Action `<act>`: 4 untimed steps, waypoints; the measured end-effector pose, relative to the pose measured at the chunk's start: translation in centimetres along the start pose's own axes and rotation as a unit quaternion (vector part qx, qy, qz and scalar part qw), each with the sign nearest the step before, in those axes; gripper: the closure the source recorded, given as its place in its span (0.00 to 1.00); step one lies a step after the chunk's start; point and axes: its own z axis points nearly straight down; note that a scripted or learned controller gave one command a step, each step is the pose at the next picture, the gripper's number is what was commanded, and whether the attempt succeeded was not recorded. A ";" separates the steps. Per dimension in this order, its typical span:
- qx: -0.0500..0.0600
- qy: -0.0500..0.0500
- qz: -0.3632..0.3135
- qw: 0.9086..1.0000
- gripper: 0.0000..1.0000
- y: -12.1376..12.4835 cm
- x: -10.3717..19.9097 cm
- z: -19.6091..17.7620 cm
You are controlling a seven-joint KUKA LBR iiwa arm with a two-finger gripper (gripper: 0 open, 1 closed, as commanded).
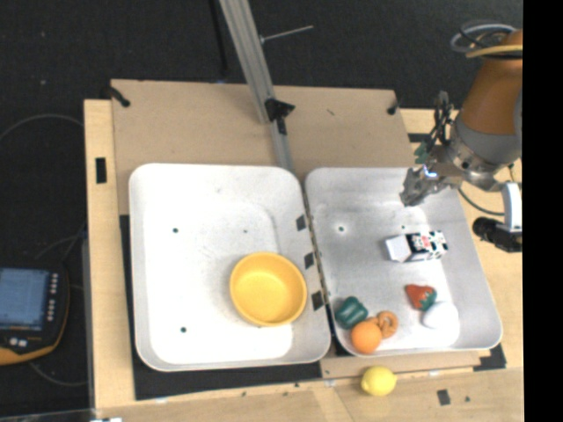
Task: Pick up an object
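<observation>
The end effector [416, 189] hangs over the right bin [352, 205] near its far right corner; whether it is apart or together cannot be told. Nothing shows in its grip. A white toy car [415, 245] lies near the bin's right edge (well below the end effector). An orange [366, 336] sits at the near edge.

bowl [267, 288] in left bin [176, 200], lemon [378, 381] before right bin [369, 196]
</observation>
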 end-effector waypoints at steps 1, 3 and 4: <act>0.000 0.000 -0.002 1.000 1.00 -0.8 6.1 -0.9; 0.001 0.001 -0.003 1.000 1.00 -3.6 16.9 -1.7; 0.002 0.000 -0.002 1.000 1.00 -4.8 22.3 -1.0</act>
